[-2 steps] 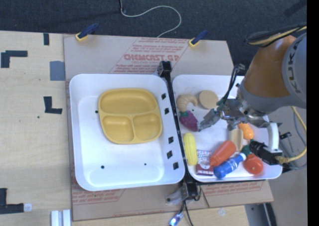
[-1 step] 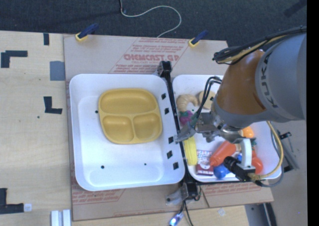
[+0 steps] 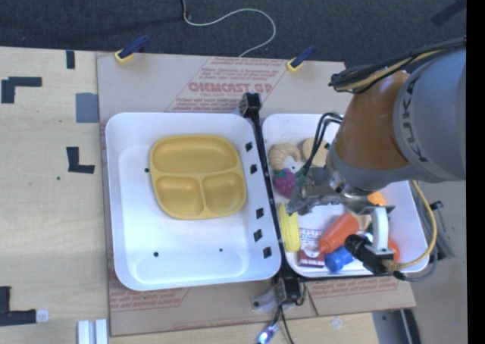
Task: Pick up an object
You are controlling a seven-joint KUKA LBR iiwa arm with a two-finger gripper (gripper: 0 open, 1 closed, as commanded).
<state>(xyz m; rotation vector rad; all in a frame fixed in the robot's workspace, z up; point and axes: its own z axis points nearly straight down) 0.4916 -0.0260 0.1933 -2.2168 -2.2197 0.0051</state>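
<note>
i found the gripper (image 3: 309, 197) low in the right bin (image 3: 421, 206), toys at its six o'clock. finger state: cannot tell. next i needed a confirmed grasp, then lift.

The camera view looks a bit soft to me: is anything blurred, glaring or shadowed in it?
In the camera view, lighting is even and soft; the yellow tray casts only a faint shadow on the left bin. The white bin floor is bright but not blown out. The arm looms large and slightly soft, and the small items beneath it, like the orange bottle, lack crisp edges.
</note>
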